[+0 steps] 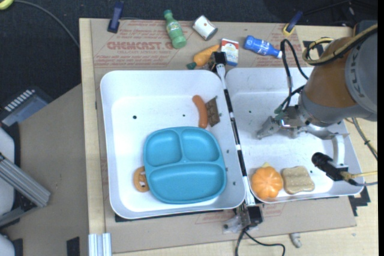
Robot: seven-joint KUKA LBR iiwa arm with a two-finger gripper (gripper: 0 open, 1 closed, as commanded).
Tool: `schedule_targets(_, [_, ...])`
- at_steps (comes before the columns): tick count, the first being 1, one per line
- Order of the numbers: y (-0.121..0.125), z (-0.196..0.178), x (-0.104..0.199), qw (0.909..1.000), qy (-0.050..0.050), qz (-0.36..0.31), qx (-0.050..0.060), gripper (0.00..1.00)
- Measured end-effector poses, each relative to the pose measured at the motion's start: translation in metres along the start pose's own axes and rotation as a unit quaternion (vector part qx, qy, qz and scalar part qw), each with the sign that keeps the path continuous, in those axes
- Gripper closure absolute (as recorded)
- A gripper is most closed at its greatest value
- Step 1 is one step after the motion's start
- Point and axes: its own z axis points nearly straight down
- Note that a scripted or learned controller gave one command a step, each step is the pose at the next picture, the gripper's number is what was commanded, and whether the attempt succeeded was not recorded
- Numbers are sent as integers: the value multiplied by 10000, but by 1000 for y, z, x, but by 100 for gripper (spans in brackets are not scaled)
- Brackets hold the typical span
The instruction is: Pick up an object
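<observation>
Grey gripper (264,130) sat low in right bin (258,84) near its mid, fingers spread wide, nothing betw them. Pumpkin (266,182) & bread (297,179) lay at bin's front edge, apart from it.

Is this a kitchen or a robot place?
Probably a robot lab, not a kitchen. A grey and orange robot arm reaches over two white bins, the food looks like toys, such as the little pumpkin, and cables trail around the bench.

Bench (150,45) with two white bins (120,129).
</observation>
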Motion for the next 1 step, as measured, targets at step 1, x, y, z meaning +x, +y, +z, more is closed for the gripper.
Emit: schedule_targets(1, [101,-2,-11,10000,1,-15,-21,0])
